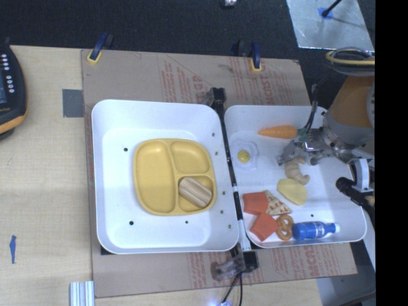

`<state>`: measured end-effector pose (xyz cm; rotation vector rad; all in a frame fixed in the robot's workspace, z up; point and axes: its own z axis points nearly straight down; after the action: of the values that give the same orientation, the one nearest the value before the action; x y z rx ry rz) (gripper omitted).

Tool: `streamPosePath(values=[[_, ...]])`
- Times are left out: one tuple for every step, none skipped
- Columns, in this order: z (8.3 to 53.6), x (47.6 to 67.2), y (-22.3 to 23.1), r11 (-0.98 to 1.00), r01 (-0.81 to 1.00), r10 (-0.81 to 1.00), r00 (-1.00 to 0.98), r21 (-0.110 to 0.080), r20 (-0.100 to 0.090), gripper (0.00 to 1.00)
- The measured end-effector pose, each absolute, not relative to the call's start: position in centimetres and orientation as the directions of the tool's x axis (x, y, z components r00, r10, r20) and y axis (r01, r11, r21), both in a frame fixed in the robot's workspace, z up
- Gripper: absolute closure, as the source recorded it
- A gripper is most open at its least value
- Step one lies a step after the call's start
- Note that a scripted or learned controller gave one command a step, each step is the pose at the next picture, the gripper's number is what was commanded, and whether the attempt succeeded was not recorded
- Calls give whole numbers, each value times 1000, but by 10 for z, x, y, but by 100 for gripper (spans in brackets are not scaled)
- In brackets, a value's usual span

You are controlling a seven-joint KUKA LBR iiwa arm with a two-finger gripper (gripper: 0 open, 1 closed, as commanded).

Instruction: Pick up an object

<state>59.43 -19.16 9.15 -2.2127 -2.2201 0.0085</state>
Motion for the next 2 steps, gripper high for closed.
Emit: streamPosePath(values=[[91,548,-145,6,1000,1000,-6,-9,3,0],[93,599,-181,5,1000,1000,-5,1,-2,0]])
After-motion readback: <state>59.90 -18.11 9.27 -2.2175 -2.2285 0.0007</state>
